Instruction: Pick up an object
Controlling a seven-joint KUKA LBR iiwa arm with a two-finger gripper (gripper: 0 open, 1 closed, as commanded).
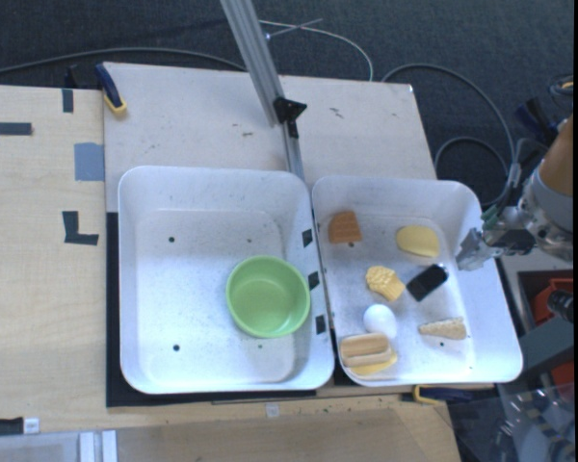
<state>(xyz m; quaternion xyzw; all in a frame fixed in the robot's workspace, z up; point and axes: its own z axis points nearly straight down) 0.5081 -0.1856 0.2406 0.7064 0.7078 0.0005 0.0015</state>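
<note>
The grey metal robot arm [549,200] is showing an orange band [559,162] above its wrist. A blocky silver-grey two-finger gripper [474,248] is capping its end.

The gripper [474,248] is seen at the right bin's [491,345] right wall, over its rim. Just inward of the jaws a black block [427,282] is met first, with a yellow piece [418,241] near it and a wedge [444,330] further along the wall. Bare floor is left between these. Beyond them the path is crowded by a ridged yellow piece [384,283], an egg [380,320] and a hot dog [368,352].
</note>
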